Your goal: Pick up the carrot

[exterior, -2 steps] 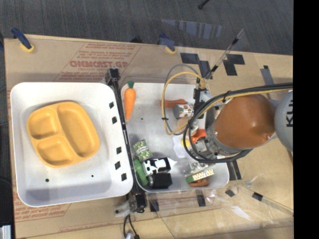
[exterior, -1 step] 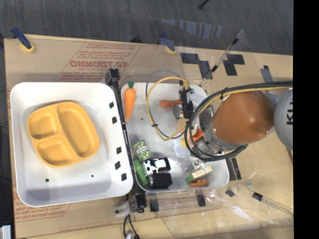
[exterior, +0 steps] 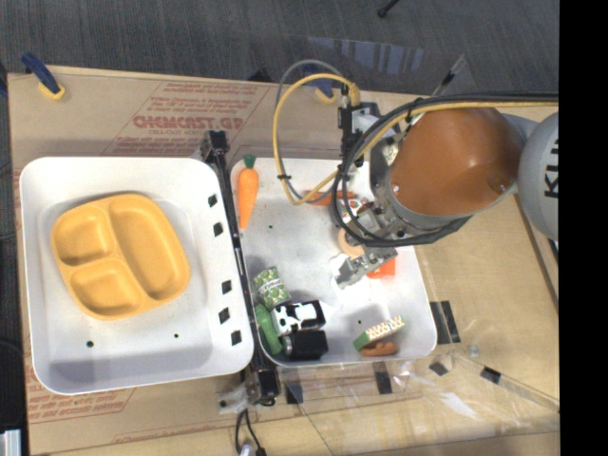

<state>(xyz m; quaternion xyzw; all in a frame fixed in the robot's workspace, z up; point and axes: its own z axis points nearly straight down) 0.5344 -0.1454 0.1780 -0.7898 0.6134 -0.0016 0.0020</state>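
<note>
Grey metal two-finger gripper (exterior: 356,269) hangs low in the right white bin (exterior: 313,245), close beside a small orange-red block (exterior: 382,267); whether its jaws are open or closed I cannot tell. Well off to its upper left, the orange plastic carrot with a green top (exterior: 246,190) lies against the bin's left wall, untouched.

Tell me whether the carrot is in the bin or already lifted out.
In the bin. The carrot lies flat along the right bin's upper-left wall, apart from the gripper.
</note>
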